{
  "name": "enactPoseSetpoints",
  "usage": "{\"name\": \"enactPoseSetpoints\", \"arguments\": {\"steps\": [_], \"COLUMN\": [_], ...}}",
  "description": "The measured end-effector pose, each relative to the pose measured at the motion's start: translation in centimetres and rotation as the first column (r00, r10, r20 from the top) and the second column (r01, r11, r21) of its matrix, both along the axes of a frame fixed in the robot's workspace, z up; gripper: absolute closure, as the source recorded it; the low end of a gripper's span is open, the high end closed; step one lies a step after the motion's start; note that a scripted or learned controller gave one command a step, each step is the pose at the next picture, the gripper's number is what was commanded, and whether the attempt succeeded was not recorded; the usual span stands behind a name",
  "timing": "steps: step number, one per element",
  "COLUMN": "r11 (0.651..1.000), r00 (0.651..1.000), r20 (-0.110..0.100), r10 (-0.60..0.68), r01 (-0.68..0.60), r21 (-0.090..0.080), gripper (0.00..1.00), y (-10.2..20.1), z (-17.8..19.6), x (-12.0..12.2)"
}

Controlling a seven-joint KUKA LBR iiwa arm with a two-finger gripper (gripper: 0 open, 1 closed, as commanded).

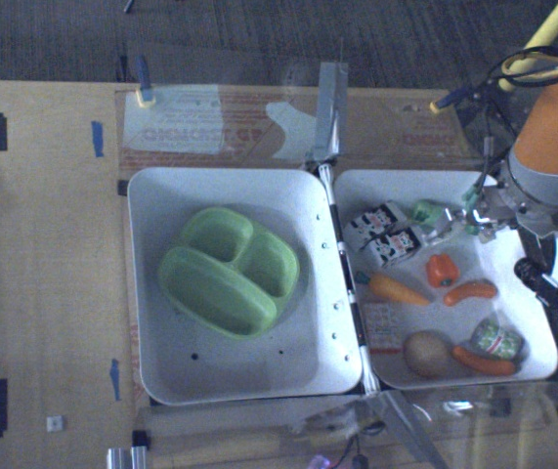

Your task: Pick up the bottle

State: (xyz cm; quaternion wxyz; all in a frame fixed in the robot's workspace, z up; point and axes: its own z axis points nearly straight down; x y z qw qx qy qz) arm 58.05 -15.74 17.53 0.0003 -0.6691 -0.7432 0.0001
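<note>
- Two-finger gripper point(459, 218) on the grey arm with orange band point(550, 149), reaching in from the right and low over the far part of the right bin; whether clenched or released cannot be told.
- Small clear bottle with green cap point(429, 210), lying tilted near the far edge of the right shallow white bin point(542, 364), just beside the gripper tip; contact not discernible.
- Two black-and-white cow-patterned cartons point(388, 234), side by side, just left of the bottle, toward the far-left corner of the right bin.
- Orange-red toy pepper point(442, 270), near the middle of the right bin, below the gripper.
- Orange toy carrot point(400, 290), lying aslant left of the pepper, near the bin's left edge.
- Red-orange toy sausage point(470, 292), right of the pepper, close beside it.
- Printed white card point(384, 326), flat along the left edge toward the near-left corner.
- Brown rounded potato-like item point(428, 352), at the near edge.
- Second red-orange sausage-like piece point(486, 362), touching the brown item's right side, at the near edge.
- Small green-and-white wrapped packet point(496, 340), toward the near-right corner, just above that piece.
- Left shallow white bin point(156, 369), adjoining the right bin, bearing a green three-compartment plastic tray point(228, 272) at its middle.
</note>
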Motion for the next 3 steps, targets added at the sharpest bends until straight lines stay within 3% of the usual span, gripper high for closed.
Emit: {"name": "enactPoseSetpoints", "arguments": {"steps": [1, 2, 3], "r11": [0.996, 0.999, 0.933], "r00": [0.996, 0.999, 0.933], "r20": [0.001, -0.016, 0.003], "r10": [0.086, -0.048, 0.361], "r01": [-0.086, 0.048, -0.361], "r21": [0.0, 0.005, -0.001], "gripper": [0.0, 0.0, 0.0], "y": [-2.9, -0.8, 0.6], "z": [-8.0, -9.0, -4.8], "x": [-0.5, 7.9, 6.1]}}
